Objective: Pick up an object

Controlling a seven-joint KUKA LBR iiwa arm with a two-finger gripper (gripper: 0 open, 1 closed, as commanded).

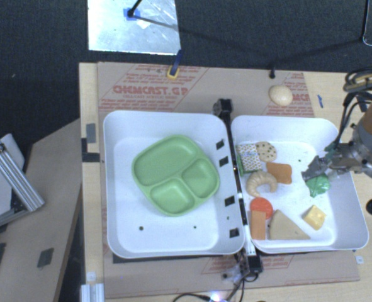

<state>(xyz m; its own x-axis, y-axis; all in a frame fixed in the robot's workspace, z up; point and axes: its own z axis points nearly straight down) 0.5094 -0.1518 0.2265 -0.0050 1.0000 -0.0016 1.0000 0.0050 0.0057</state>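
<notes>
Right bin, far right side: the hand [316,168] reaches in from the right edge, its dark grey tip low over a green object [318,185].
Hand state: cannot tell whether it is spread or pressed together; the tip is a blurred dark shape touching or just above the green object, and nothing is clearly seen gripped.
Green object: small, crumpled and leafy in look, lying by the right wall of the right bin [346,187]; its top is partly covered by the hand.
Other items in the right bin: a curved tan croissant [262,182], a round speckled cookie [266,150], a small printed packet [249,157], an orange block [279,172], a red-orange disc [261,206], a tall orange piece [258,224], a pale tan wedge [287,227] and a yellow cube [314,216]. All look like smooth toy food.
Left bin: the left bin [119,187] is shallow, white and glossy, holding a light green plate [175,175] with three compartments.
Desk: brown printed cardboard [148,88] under both bins; a cream egg shape [281,94] sits on it behind the right bin.
Cut off: the arm [369,143] leaves the picture at the right edge.
</notes>
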